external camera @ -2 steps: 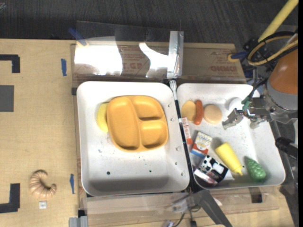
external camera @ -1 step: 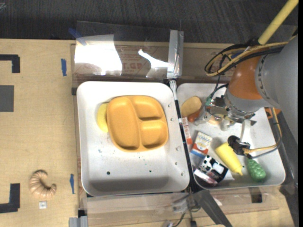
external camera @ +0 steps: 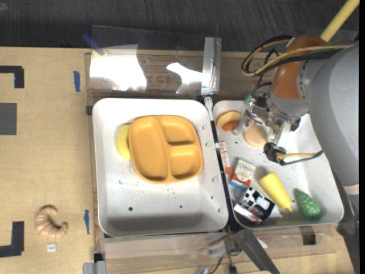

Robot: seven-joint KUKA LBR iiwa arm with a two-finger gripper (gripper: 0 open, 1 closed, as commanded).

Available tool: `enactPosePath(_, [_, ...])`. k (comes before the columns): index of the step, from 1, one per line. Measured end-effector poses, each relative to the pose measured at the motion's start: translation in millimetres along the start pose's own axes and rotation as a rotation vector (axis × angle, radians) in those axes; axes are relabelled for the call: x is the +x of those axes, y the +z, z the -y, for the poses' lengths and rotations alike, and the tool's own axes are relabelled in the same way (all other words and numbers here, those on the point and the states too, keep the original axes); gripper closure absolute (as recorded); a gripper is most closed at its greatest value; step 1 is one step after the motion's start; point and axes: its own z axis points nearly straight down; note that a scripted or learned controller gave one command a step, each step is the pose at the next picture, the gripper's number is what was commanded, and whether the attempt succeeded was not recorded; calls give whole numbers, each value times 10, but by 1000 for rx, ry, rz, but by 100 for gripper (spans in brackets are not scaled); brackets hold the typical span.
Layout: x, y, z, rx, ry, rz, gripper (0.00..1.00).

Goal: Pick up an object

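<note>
My gripper [external camera: 261, 124] hangs low over the back of the right bin [external camera: 319, 153], reaching in from the right below the orange wrist band. Directly under it lies a tan round object [external camera: 254, 136], partly covered by the gripper. Just to the left rests a peach and orange round piece [external camera: 230, 120]. Toward the front of that bin lie a small printed carton [external camera: 244, 172], a yellow corn-like piece [external camera: 276, 190], a green bumpy piece [external camera: 308, 205] and a black-and-white item [external camera: 255, 203].
The left bin [external camera: 114, 204] holds an orange divided plate [external camera: 165, 147] lying over a yellow object [external camera: 122, 140]. A toy croissant [external camera: 51, 221] sits on the bench at the front left. A clear sheet [external camera: 148, 67] lies behind the bins.
</note>
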Motion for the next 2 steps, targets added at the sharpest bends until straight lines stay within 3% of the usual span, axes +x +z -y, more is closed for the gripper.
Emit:
enactPosePath(1, [9, -114, -9, -5, 0, 0, 100])
enactPosePath(2, [382, -1019, 720, -16, -7, -9, 100])
